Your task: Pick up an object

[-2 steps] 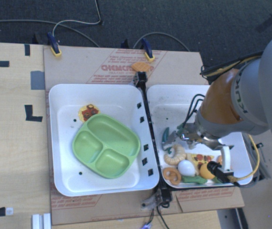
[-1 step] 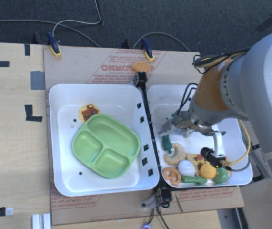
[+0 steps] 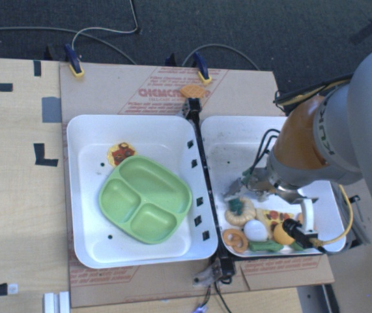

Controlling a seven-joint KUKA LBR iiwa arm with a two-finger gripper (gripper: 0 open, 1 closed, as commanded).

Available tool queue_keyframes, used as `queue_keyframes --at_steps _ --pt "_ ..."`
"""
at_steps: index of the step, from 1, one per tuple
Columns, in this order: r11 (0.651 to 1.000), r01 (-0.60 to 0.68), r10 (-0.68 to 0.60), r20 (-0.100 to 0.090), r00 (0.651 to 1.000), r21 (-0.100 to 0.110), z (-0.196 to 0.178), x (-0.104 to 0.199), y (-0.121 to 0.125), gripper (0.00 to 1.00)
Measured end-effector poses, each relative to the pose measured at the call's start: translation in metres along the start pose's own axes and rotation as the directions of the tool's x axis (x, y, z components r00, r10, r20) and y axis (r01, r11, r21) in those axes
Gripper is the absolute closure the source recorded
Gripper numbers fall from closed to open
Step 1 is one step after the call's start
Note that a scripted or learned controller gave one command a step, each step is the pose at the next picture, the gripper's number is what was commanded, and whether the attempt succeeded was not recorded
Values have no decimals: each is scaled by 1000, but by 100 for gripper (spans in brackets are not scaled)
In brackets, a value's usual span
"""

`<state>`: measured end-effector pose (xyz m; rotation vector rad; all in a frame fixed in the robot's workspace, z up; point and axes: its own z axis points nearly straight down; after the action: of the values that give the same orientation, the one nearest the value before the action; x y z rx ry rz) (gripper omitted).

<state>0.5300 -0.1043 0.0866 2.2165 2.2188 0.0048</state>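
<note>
**Arm low over the right bin, above the toy-food cluster**

Here, you see the candidate objects bunched in the near part of the right bin [image 3: 238,142]: one teal-green piece [image 3: 236,207], one tan ring [image 3: 235,218], one white ball [image 3: 255,229], one pretzel-like ring [image 3: 236,240], one green strip [image 3: 266,246], and one yellow-orange piece [image 3: 283,232]. A pale flat piece with red spots [image 3: 271,214] lies between them; some edges overlap, so treat the count of seven as approximate.

The gripper [image 3: 245,183] sits just above the teal-green piece, at the far edge of the cluster. The wrist blocks the tips, so you cannot tell its state, and no object can be seen lifted.

The arm [image 3: 342,135] comes in from the right, grey upper link high, orange band [image 3: 300,142] angled down toward the bin, black cables looping beside the wrist.

Left bin [image 3: 81,175]: one green divided tray [image 3: 145,199] with three compartments, tilted diagonally, and one small red-and-yellow item [image 3: 121,153] just beyond its far corner.

Two bins in all, side by side on cardboard sheeting [image 3: 140,90] held by two clamps [image 3: 74,62].
</note>
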Motion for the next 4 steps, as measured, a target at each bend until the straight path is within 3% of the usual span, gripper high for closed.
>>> queue_keyframes --at_steps 1,2,3,4 --pt "1000 0 0 1 1000 -2 0 10 -33 0" --pt "1000 0 0 1 1000 -1 -10 10 -33 100" --pt "1000 -1 1 1 1000 4 -126 -40 21 100" --pt "1000 2 -2 -3 1000 8 -128 37 38 100"
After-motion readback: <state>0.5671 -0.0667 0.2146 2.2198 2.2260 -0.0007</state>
